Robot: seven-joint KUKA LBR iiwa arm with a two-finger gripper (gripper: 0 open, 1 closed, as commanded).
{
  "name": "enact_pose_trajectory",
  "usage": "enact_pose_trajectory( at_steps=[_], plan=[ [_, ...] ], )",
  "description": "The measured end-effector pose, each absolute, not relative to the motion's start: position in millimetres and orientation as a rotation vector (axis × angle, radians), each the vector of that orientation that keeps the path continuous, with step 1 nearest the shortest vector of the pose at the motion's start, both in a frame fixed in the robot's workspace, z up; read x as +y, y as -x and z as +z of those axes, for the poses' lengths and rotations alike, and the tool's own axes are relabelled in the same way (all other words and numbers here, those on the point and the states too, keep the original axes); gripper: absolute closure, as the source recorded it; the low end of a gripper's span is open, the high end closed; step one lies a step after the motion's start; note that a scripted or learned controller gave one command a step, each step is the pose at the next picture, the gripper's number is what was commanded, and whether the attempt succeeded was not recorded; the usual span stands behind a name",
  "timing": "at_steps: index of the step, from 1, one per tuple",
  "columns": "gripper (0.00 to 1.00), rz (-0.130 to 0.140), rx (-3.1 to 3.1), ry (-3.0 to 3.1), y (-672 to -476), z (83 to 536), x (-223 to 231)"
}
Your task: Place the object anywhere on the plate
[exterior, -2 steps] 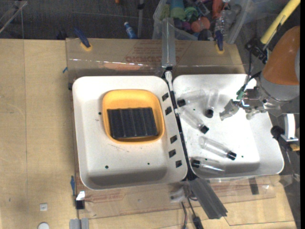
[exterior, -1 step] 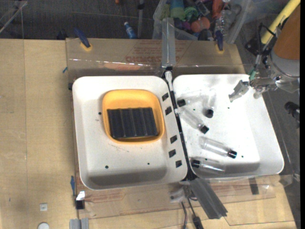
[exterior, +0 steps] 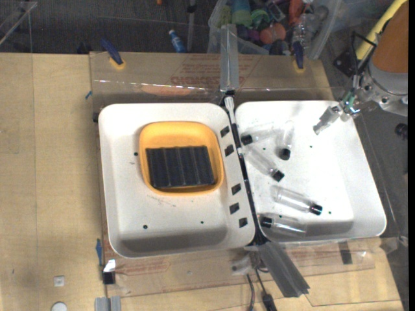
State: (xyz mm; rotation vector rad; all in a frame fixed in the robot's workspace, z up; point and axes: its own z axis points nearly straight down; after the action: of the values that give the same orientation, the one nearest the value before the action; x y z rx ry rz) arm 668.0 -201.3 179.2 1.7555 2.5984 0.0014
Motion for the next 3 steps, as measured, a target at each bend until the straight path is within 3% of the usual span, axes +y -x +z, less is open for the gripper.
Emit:
enact_pose_trajectory(
  at_steps=[1,3],
  plan=[
    [0.0,0.001,2.726,-1.548,-668.2,203.1,-221.6],
    [0.0,0.003,3.067,-0.662,-659.4,226.7,-211.0]
  ],
)
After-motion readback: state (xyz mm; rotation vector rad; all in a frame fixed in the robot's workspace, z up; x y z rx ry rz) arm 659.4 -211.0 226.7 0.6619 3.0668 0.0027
